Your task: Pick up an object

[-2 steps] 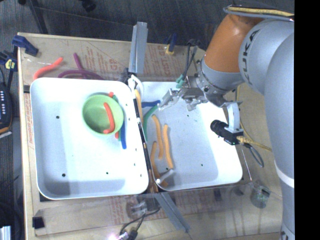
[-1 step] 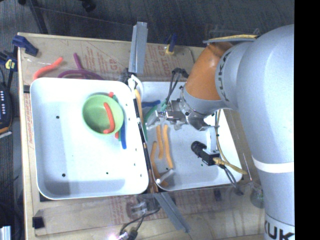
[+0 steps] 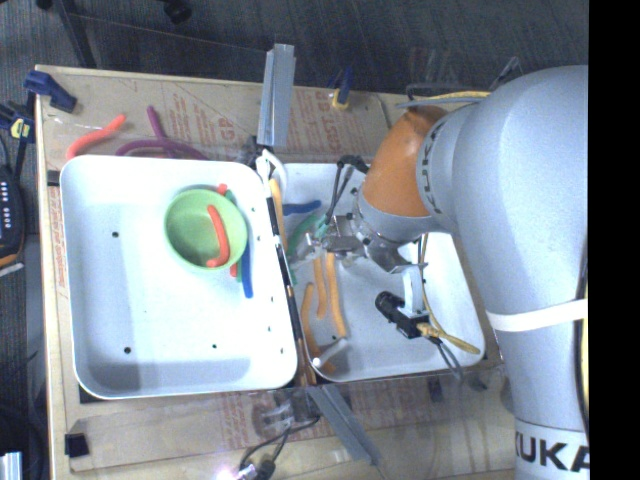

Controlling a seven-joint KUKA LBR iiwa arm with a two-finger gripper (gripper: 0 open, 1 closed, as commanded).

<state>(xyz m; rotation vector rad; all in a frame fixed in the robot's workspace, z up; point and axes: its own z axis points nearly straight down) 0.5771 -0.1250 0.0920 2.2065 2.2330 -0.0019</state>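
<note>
The grey arm (image 3: 520,218) enters from the right and bends down over the right bin (image 3: 375,353), its orange band (image 3: 395,168) above the wrist. The gripper (image 3: 320,240) sits low over that bin's left part, close to the wall shared with the other bin. Whether it is released or clenched cannot be told, and nothing can be seen grasped in it.

On the bare bench beyond the left bin (image 3: 100,353) lie an orange-red tube (image 3: 95,136) and, to its right, a purple tube (image 3: 160,148). A grey metal bar (image 3: 276,93) stands at the far edge between the two bins, and a blue clip (image 3: 343,86) is fixed farther right.

The left bin holds a green bowl (image 3: 195,236) with a red curved piece (image 3: 214,230) lying across it. A blue stick (image 3: 246,273) rests against the bowl's near right side.

The right bin holds the candidate objects, all at its left end. A blue piece (image 3: 300,208) lies on the far side. A teal-green piece (image 3: 308,232) lies just beside the gripper — contact cannot be judged. Two orange strips (image 3: 332,306) lie on the near side. The arm hides much of this bin's right half.
</note>
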